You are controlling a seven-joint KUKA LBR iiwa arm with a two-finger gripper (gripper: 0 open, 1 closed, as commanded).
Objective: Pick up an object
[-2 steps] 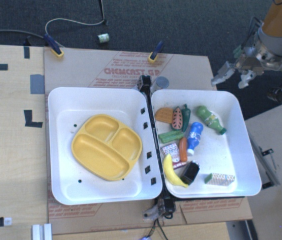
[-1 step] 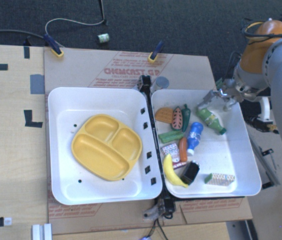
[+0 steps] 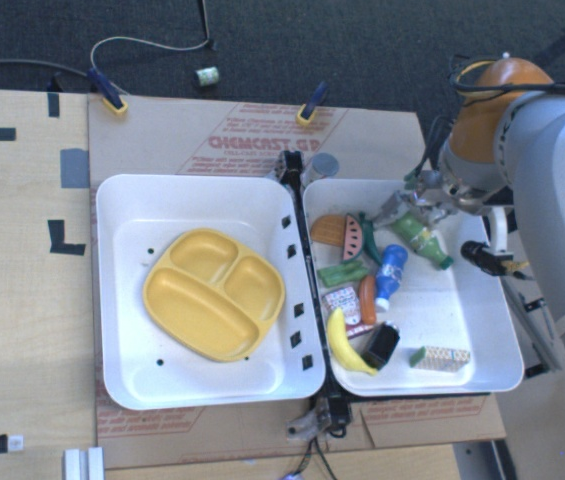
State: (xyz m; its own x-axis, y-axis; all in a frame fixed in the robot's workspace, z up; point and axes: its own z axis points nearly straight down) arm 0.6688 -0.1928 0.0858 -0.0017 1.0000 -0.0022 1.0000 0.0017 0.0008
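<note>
Now the grey arm point(image 3: 542, 158) with its orange band point(image 3: 487, 108) comes in from the right and reaches down over the back of the right bin point(image 3: 482, 368). Its hand point(image 3: 424, 206) sits low among the toys there, just by a green bottle point(image 3: 424, 238). I cannot tell if the hand is spread or pressed together, and I cannot tell if it has anything in it.

The right bin is full of small things. A blue bottle point(image 3: 390, 273) lies near the middle, beside an orange tube point(image 3: 367, 301). A slice of toy watermelon point(image 3: 352, 238) sits next to a tan round thing point(image 3: 328, 230) at the back left. A yellow banana point(image 3: 345, 346) lies at the front, touching a black block point(image 3: 382, 346). A little speckled box point(image 3: 440, 357) lies alone near the front right.

The left bin point(image 3: 127, 368) holds a yellow plate point(image 3: 214, 293) with parts in it. Both bins rest on brown cardboard point(image 3: 212, 138) on the desk point(image 3: 12, 298)
</note>
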